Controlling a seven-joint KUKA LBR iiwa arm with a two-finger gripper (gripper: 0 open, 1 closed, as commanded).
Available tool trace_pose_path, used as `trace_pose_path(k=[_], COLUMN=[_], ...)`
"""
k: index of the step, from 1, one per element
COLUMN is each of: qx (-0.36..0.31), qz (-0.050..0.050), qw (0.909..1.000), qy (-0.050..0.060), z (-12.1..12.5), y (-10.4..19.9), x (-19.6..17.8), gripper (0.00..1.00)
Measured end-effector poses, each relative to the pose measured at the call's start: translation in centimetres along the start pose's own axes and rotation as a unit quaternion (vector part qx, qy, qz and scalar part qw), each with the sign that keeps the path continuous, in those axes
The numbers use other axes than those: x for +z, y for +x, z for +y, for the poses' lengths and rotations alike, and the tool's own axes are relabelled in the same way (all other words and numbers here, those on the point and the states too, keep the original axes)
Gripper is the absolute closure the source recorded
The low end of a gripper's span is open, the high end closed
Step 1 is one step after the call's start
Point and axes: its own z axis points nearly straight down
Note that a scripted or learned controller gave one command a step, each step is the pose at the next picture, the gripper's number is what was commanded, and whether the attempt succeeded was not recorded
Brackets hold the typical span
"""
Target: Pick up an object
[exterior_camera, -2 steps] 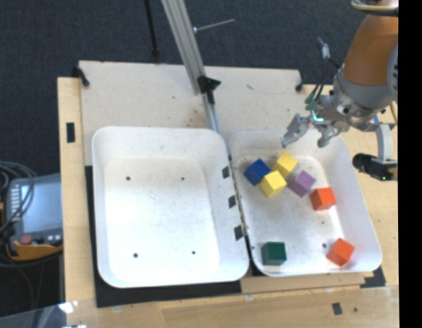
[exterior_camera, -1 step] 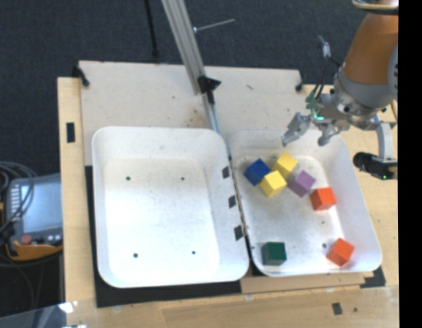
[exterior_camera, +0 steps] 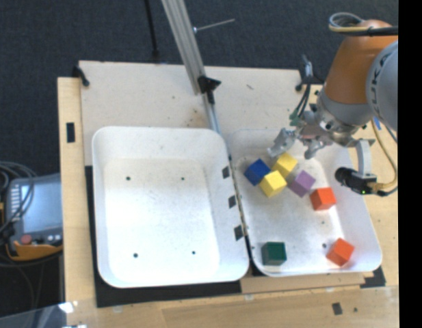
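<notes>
I've got the hand [exterior_camera: 297, 142] hovering over the far end of the right bin [exterior_camera: 364, 224], fingers spread, nothing between them. So I'd call this the approach step, with no grasp made yet.

Candidates sit just below it: a tight cluster with the blue cube [exterior_camera: 256, 171], a yellow cube [exterior_camera: 286, 163] nearest the hand, a second yellow cube [exterior_camera: 273, 183] touching both, and the purple cube [exterior_camera: 303, 182] beside them. An orange cube [exterior_camera: 323, 199] sits a little apart, another orange cube [exterior_camera: 340, 251] near the front right corner, and the green cube [exterior_camera: 273, 253] alone by the front wall. The left bin [exterior_camera: 104, 183] holds no cubes.

The nearest yellow cube looks like my likeliest target. The next move calls for lining the fingers up to straddle it, then coming straight down. The risk I see is crowding: the neighbours press close, so a finger could land on the blue or second yellow cube instead of slipping beside it.
</notes>
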Motion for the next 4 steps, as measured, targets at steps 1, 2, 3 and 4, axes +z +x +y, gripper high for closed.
trace_pose_path(k=[1,2,3,4], qx=[0.003,0.001,0.004,0.001], qz=[0.0,-0.001,0.0,0.0], qw=[1.0,0.9999,0.9999,1.0], qy=[0.0,-0.012,-0.013,-0.006], z=[-0.3,0.4,0.4,0.9], y=[-0.7,-0.9,-0.9,-1.1], x=[6.2,8.7,7.7,1.2], gripper=[0.0,0.0,1.0,1.0])
